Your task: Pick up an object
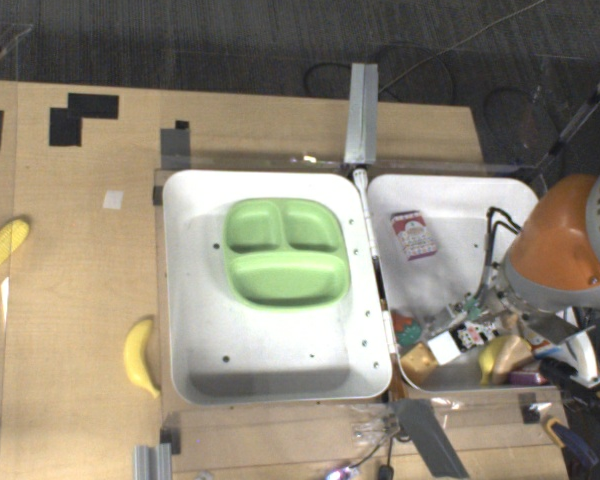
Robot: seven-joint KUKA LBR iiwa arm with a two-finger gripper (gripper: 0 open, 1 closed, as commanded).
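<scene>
i see the tool (480, 320) low in the right bin (450, 200), touching the clutter pile (460, 353); its grip state, i cannot tell.

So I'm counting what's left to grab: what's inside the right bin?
The right bin holds a small red-and-white packet lying apart, and a heap of small objects in its near corner. The arm covers part of that heap.

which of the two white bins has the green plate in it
The left bin holds the green divided plate; the right bin holds a red-and-white card and small clutter.
</scene>
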